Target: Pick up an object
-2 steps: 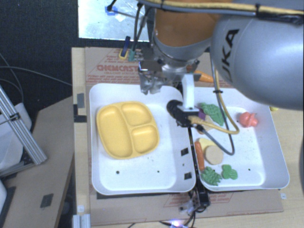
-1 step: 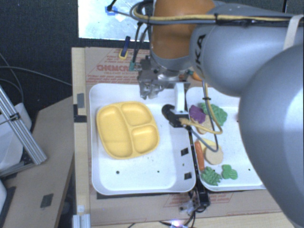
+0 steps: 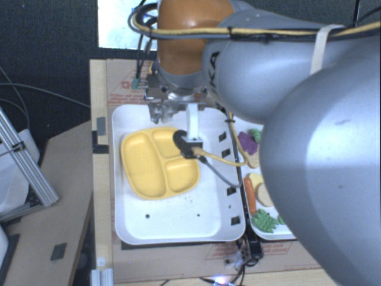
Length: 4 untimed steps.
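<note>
The grey arm sweeps in from the right and takes up most of what I can see, its orange band bulging above the wrist. Below that the gripper (image 3: 161, 117) points down over the far end of the left bin (image 3: 178, 222), right at the far rim of a yellow divided tray (image 3: 156, 164). From here I cannot tell whether the gripper is released or clenched, nor whether it touches the tray. The tray has three compartments and lies flat on the bin floor, toward the bin's left and far side, with bare white floor on its near side. Two small dark specks (image 3: 147, 215) sit on that bare floor. The right bin (image 3: 272, 235) sits just beside the left one and is largely covered by the arm. Along its visible left strip I can make out a purple bunch of toy grapes (image 3: 249, 139) at the far end, an orange toy carrot (image 3: 249, 196) nearer me, and a green leafy piece (image 3: 265, 221) nearest. Both bins rest on the tan bench (image 3: 100, 219).
</note>
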Each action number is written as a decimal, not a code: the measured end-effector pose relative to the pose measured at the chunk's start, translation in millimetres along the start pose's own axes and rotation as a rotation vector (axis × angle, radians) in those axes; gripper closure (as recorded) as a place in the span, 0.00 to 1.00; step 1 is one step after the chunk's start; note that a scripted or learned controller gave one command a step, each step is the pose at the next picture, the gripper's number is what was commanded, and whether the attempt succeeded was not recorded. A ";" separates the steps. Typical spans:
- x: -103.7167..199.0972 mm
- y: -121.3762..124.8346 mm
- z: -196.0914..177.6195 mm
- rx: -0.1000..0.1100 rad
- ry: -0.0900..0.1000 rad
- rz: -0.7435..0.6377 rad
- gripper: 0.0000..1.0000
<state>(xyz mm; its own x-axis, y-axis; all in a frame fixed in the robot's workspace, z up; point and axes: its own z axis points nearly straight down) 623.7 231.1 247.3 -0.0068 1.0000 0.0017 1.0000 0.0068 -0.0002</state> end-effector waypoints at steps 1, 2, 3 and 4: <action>4.0 -58.3 51.8 0.008 -0.003 0.002 1.00; -16.1 15.3 78.8 -0.002 -0.003 0.008 1.00; 0.4 41.0 141.6 -0.006 0.001 0.005 1.00; 6.0 -28.1 16.1 -0.011 0.005 0.000 1.00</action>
<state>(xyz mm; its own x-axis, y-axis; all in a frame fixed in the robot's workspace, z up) 595.5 236.9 231.3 -0.0065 1.0000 0.0069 0.9999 0.0064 0.0105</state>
